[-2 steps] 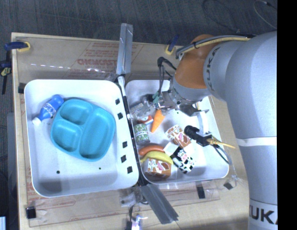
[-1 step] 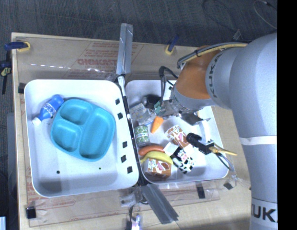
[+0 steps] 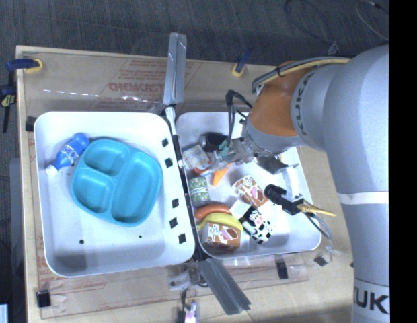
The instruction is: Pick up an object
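one set of jaws [image 3: 230, 150] is lowered into the right bin [image 3: 299, 180], its opening hidden by the wrist, so its state cannot be told and no hold is shown. directly beneath and just left of it a clear packet [image 3: 195, 159] is found, with an orange carrot [image 3: 220, 175] just below, long axis slanted. the arm [image 3: 309, 106] is bent down from the right. the blue tray [image 3: 118, 180] is well apart, leftward.
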Robot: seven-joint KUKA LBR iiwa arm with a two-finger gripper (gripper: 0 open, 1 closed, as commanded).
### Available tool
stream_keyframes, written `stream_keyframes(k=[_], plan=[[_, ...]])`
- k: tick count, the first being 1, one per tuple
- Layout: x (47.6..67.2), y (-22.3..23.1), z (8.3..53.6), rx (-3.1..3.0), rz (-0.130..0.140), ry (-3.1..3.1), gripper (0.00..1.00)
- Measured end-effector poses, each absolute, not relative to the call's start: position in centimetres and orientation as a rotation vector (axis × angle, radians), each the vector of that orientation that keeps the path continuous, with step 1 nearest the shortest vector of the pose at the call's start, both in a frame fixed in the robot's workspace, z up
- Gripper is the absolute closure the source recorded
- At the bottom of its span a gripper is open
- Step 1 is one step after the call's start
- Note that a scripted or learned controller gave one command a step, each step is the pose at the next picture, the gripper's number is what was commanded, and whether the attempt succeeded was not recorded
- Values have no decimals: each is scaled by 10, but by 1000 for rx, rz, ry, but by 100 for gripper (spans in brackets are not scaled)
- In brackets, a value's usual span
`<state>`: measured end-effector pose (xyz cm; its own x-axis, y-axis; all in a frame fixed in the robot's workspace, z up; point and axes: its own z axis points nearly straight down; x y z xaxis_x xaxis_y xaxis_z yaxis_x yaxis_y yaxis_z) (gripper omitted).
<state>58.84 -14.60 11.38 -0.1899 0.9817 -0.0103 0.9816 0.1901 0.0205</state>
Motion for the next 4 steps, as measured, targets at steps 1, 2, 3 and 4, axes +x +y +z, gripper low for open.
stream_keyframes(k=[1, 2, 3, 4], plan=[[588, -146, 114, 1985, 14, 2407, 0], [589, -146, 124, 1978, 12, 2412, 100], [589, -146, 124, 1978, 12, 2411, 0], [605, -163, 96, 2230, 4, 2212, 0]])
